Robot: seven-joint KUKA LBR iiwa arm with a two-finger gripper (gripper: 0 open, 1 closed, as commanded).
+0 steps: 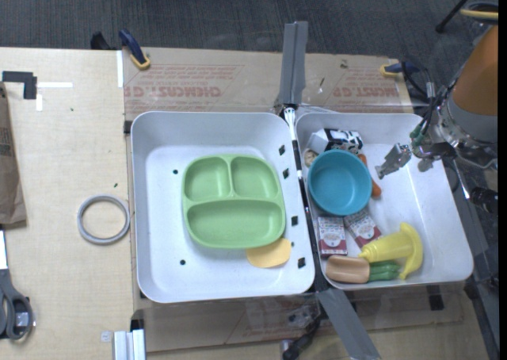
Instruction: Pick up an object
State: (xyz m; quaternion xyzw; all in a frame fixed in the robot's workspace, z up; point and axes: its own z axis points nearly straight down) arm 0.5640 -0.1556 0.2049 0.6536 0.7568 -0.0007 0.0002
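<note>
You have two white bins side by side on the bench: the left bin (150, 216) holds a green divided plate (233, 201) lying flat near its middle, with a yellow flat piece (269, 254) just beside the plate's near right corner, partly tucked under its edge. In the right bin (444, 251) a blue bowl (339, 181) sits upright toward the left wall, and just beyond it on the far side lies a small black-and-white object (342, 139). An orange object (371, 178) peeks out along the bowl's right edge. Touching the bowl's near side are two small red-and-white cartons (347, 232) lying side by side. Nearer still, a yellow toy (394, 249) with a flared end rests on its side, and along the near wall a hot-dog-shaped toy (347, 270) lies next to a green piece (383, 271). The gripper (402, 156) reaches in from the right, over the far right part of the right bin, to the right of the bowl and apart from it; its fingers look slightly spread with nothing between them, so no object is picked up. Outside the bins, on the bench to the left, you can see a grey ring (103, 218) lying flat
</note>
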